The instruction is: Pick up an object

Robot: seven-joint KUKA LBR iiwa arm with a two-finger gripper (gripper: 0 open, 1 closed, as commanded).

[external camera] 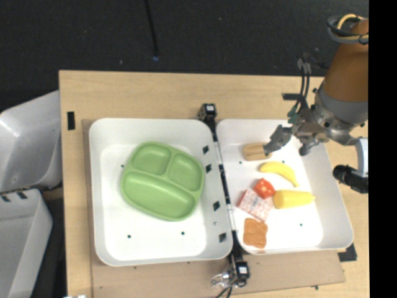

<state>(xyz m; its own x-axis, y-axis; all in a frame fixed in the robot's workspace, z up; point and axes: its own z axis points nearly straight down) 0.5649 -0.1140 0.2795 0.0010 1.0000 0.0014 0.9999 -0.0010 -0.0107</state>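
Orange toast [255,233] lies at the near edge of the right bin [325,219]. Behind it are a wrapper [254,203], tomato [265,188], corn [293,198], banana [279,171] and brown bread [254,151]. Open jaws [291,140] hang beside the bread, holding nothing.

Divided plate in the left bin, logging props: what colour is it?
Light green, plain; the plate shows best in the camera view.
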